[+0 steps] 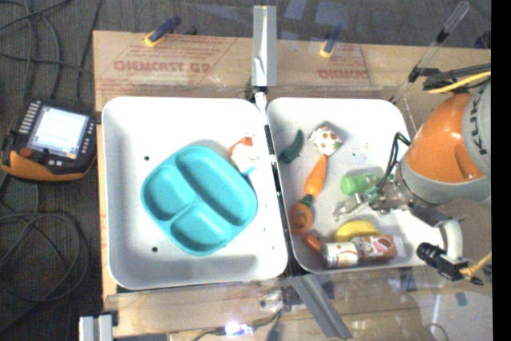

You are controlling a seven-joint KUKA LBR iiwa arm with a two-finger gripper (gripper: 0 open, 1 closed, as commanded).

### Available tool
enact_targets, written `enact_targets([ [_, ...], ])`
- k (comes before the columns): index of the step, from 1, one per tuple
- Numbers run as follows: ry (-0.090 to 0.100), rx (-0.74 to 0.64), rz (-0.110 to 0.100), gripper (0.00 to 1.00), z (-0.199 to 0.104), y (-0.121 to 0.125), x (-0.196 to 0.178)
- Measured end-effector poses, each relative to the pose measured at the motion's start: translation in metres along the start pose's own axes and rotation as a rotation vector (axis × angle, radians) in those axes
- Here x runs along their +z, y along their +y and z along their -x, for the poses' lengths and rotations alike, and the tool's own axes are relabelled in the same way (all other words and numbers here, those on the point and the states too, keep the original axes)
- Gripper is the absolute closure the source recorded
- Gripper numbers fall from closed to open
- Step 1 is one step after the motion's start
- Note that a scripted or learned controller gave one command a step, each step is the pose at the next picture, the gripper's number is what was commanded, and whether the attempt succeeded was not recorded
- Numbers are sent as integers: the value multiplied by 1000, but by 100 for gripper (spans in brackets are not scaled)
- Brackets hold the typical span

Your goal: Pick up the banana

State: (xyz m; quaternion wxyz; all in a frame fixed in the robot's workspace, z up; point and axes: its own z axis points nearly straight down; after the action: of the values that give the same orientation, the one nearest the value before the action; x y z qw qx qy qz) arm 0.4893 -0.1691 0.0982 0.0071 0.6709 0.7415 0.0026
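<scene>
Pick not done: small curved yellow banana (pixel 357 230) lies in right white bin (pixel 399 114), metal two-finger gripper (pixel 361 204) just above it, can't tell its grip state.

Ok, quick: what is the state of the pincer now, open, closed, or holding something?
Pincer: low in the right bin, just above the banana; open or closed cannot be told.

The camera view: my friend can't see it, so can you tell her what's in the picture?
A robot arm's gripper hovers just above a yellow banana in the right white bin, among a toy carrot, a green cup and a bottle. The left white bin holds a blue divided plate.
</scene>
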Motion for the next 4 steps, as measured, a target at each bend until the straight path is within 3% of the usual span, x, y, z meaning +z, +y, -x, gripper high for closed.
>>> enact_targets([
  [1, -4, -215, -2, 0, -8, -1, 8],
  [2, -2, -216, 1, 100, -8, 1, -1],
  [3, -1, -216, 0, 0, -8, 1, -1],
  [4, 7, -514, -5, 0, 7, -3, 9],
])
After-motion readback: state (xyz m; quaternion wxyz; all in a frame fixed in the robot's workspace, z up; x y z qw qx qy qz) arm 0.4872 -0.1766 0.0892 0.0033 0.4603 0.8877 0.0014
